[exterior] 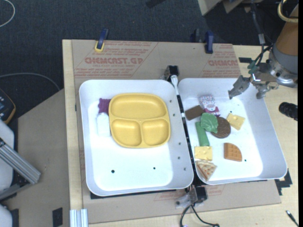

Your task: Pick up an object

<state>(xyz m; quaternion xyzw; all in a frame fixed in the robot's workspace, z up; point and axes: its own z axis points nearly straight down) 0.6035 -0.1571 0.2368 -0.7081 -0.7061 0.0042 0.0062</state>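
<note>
A spread, empty gripper hovers up and right of the cheese wedge in the right bin; the wedge looks light, rigid, slippery, best pinched across its flat sides.

Arm: enters at the 2 o'clock side of the view, grey with an orange band above the wrist, slanting down toward 8 o'clock.
Wrist: pale grey disc below the orange band, near the 3 o'clock edge, dark cables running along its 10 o'clock side.
Gripper: hangs off the wrist toward 9 o'clock, pointing down and slightly toward 8 o'clock.
Fingers: two grey prongs, spread apart, one at 9 o'clock and the other at 3 o'clock of the gripper's middle; nothing seen between them.
Height: cannot tell from this slanted view.
</note>
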